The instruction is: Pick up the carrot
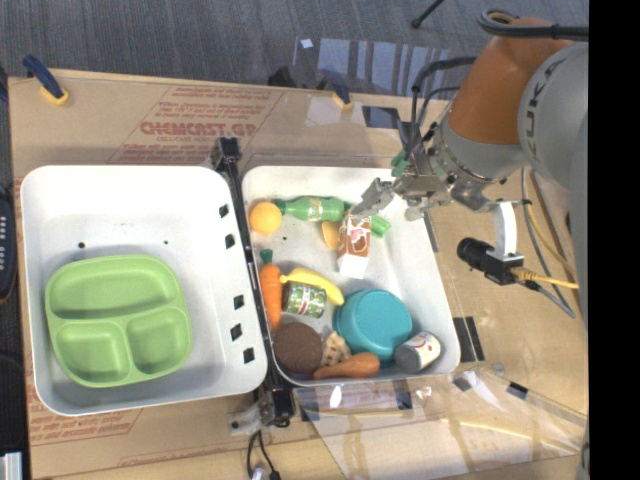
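The carrot (271, 294), orange and slim, lies lengthwise against the left wall of the right bin (436, 268), beside a small green-labelled can (304, 301). My gripper (393, 200) hovers over the bin's far right part, just above a small red-and-white carton (355, 241). It stands well to the right of the carrot and further back. Its fingers are spread, and nothing shows between them.
The right bin also holds an orange ball (264, 217), a green bottle (313, 208), a banana (316, 284), a teal bowl (373, 323), a brown round item (297, 347) and an orange-brown oblong piece (347, 367). A green divided plate (117, 316) sits in the left bin (120, 198).
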You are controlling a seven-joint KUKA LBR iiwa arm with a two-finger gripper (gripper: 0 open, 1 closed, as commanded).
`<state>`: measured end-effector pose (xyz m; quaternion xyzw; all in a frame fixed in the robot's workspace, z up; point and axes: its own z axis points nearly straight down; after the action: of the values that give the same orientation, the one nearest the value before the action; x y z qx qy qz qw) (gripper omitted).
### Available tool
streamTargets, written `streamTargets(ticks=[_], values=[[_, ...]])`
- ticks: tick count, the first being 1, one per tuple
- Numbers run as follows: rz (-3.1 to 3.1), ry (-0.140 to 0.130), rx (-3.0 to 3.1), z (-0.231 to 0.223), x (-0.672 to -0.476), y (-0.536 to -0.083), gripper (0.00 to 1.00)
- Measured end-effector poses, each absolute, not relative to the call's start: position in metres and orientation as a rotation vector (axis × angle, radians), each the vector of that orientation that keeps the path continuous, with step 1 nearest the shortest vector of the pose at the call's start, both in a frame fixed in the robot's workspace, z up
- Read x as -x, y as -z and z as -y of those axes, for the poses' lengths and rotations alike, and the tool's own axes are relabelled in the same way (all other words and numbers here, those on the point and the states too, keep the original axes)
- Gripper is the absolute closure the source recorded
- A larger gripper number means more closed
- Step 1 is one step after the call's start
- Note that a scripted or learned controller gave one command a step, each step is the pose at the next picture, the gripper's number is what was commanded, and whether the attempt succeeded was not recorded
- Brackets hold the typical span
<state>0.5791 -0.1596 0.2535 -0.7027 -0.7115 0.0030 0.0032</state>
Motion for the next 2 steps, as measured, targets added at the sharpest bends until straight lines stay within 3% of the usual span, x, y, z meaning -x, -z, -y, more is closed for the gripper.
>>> streamTargets(ticks=[1, 2], values=[[1.923, -0.006, 2.488, 0.166, -0.645, -0.122, 0.0], [1.318, -0.035, 2.836, 0.097, -0.629, -0.09, 0.0]])
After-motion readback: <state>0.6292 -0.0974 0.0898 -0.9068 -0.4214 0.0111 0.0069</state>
